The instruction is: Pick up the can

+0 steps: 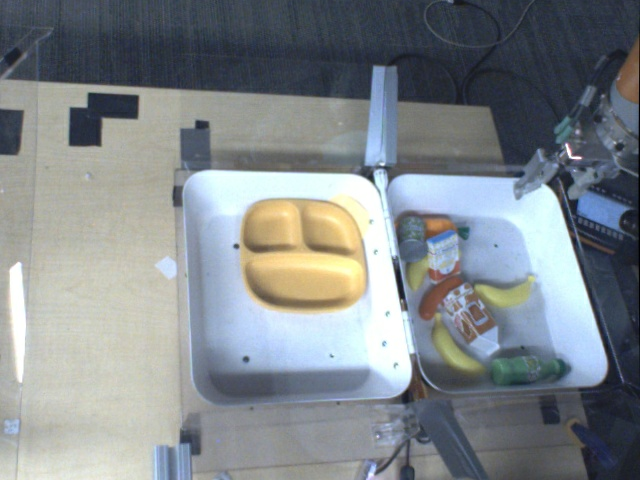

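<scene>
Arm (618, 108) entering from the right edge, wrist held above the upper right corner of the right bin (590, 298). Gripper (545, 171) hanging over that corner's rim, well apart from the contents; finger state cannot be told.

Left bin (210, 298): one yellow compartment tray (303, 253), upside down, set toward the upper middle.

Right bin: can (411, 234), grey, lying against the left wall near the upper corner, just beside a small orange-and-white carton (443, 253). Below these, a reddish sausage-shaped item (436, 299), a white-and-orange packet (474, 320), two bananas (508, 292) and a green bottle (527, 369) lying along the lower wall. Contents clustered in the left and lower parts.
</scene>
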You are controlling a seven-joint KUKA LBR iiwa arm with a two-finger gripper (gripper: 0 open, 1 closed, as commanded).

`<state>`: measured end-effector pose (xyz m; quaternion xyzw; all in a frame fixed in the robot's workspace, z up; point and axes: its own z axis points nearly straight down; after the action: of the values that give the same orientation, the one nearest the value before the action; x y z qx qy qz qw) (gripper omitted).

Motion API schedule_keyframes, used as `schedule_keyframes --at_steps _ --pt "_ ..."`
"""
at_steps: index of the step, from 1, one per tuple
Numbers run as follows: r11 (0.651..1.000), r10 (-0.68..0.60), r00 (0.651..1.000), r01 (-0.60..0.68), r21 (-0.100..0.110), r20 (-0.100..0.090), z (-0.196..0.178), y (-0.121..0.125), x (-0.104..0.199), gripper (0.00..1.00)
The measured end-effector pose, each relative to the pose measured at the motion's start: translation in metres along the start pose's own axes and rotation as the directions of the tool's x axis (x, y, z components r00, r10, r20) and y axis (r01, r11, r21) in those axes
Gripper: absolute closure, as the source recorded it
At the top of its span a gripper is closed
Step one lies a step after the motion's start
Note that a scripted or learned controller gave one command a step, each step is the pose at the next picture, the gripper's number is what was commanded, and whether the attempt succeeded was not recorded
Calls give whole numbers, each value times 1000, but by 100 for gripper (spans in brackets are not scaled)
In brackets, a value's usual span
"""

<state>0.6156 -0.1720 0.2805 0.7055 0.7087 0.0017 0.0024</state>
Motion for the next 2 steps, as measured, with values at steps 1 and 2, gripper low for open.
schedule_keyframes --at_steps 1,2 --pt "980 201 980 -201 4 0 140 -38 15 0" --pt "983 184 983 -184 -2 0 193 43 5 0"
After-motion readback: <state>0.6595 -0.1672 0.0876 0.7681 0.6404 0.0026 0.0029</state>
